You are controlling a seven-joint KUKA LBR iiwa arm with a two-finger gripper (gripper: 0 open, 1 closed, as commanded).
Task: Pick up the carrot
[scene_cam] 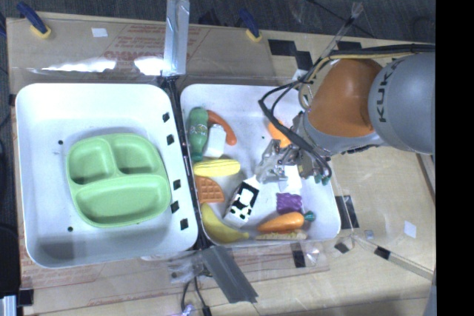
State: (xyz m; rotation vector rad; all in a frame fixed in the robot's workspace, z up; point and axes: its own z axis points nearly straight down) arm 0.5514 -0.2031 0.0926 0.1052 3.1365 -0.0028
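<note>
The carrot (281,222), orange with a green top at its right end, lies flat along the front wall of the right bin (244,96). My gripper (275,163) hangs over the middle of that bin, a short way behind the carrot and apart from it. A purple toy (289,201) lies between the gripper and the carrot. No part of the carrot is inside the gripper.
The right bin also holds a green bottle (198,126), an orange curved piece (224,127), corn (216,168), a waffle (209,191), a banana (221,229) and a black-and-white tagged block (242,202). A green divided plate (117,180) sits in the left bin (37,159).
</note>
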